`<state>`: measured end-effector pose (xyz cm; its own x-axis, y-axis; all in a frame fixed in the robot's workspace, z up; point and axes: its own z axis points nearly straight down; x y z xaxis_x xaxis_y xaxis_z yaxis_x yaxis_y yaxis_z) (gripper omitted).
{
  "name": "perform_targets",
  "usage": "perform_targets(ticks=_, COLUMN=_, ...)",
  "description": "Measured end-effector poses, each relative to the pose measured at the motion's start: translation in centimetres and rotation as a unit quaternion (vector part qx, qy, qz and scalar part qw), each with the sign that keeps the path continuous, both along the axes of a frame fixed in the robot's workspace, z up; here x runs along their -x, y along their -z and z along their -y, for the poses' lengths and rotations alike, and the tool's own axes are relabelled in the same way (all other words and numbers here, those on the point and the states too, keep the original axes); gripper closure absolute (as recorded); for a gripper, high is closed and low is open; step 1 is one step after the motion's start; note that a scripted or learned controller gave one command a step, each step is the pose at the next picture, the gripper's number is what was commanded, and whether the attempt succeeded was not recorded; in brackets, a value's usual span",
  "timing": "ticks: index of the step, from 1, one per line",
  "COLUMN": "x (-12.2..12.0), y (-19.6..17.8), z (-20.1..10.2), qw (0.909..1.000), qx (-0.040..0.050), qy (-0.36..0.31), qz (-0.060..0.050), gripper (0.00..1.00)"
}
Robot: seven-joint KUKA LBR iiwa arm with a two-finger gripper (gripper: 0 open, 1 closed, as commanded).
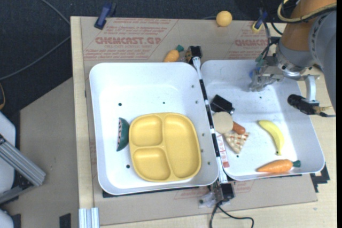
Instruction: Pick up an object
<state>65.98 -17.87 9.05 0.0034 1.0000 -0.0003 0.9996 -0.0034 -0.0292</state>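
Camera view: the gripper point(260, 81) is seen low over the far part of the right bin point(299, 168), its grip state not discernible, while the banana point(273, 134) and carrot point(277, 166) lie unlifted nearer, so the pick is judged not yet made.

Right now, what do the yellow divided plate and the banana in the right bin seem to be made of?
The yellow divided plate looks like moulded plastic: uniform colour, rounded compartment walls, a soft satin sheen. The banana is probably a plastic toy, given its smooth, evenly yellow, unblemished surface, though this view cannot rule out real fruit.
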Motion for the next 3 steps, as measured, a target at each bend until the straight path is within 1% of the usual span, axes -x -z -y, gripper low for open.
perform_targets(ticks=1, x=-0.2, y=-0.1, z=0.0, qw=1.0, qx=0.0003, qy=0.0, qz=0.003, gripper=0.0)
perform_targets(ticks=2, x=10.0, y=0.7, z=-1.3, qw=0.9999, qx=-0.0001, qy=-0.001, qz=0.014, gripper=0.0)
perform_targets(ticks=3, x=5.0, y=0.6, z=-1.5, qw=0.9999, qx=0.0001, qy=-0.002, qz=0.016, gripper=0.0)
